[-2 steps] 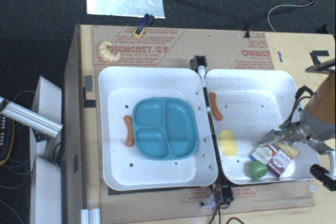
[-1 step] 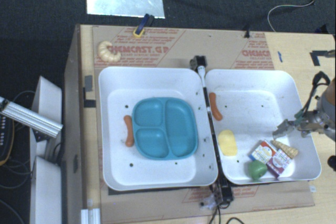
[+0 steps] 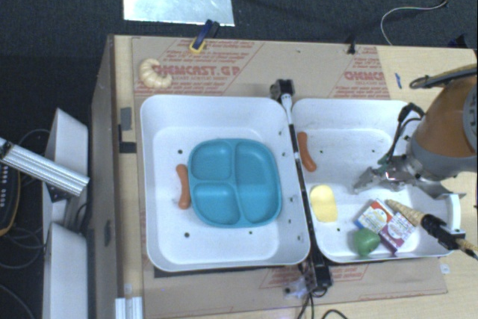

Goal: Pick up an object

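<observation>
The right bin [image 3: 351, 119] holds an orange sausage [image 3: 304, 151] near its left wall, a pale yellow block [image 3: 323, 203], a green rounded piece [image 3: 365, 241], a small colourful box [image 3: 381, 223] and a waffle cone [image 3: 407, 211]. My gripper [image 3: 377, 179] hangs low over the right half of this bin, just above the box and to the right of the yellow block. Nothing is visibly held in it. The orange-banded wrist [image 3: 448, 131] rises behind it at the right edge.
The left bin [image 3: 160, 123] holds a blue divided plate [image 3: 234, 183] with a second orange sausage [image 3: 182, 186] beside it. On the cardboard behind the bins lie a cream grub-shaped toy [image 3: 154, 72] and a blue and yellow tool [image 3: 202, 36].
</observation>
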You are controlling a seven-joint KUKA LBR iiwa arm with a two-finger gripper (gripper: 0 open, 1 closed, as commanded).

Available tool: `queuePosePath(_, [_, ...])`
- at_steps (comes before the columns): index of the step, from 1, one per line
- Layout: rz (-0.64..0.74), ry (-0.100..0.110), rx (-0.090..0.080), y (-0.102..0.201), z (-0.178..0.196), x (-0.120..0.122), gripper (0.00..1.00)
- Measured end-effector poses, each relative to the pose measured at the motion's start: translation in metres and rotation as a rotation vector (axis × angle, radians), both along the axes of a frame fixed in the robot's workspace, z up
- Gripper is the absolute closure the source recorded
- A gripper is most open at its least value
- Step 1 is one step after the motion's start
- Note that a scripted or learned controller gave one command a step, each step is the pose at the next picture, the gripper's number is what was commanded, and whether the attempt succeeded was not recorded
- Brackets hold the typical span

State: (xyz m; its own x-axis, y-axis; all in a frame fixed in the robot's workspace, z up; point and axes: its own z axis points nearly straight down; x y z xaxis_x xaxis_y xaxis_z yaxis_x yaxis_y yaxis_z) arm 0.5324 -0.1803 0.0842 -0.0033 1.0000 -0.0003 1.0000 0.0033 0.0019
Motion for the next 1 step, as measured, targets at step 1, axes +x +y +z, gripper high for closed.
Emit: queuePosePath(1, [0.001,-0.005,-0.002,-0.0148,0.1032,0.0868,0.00])
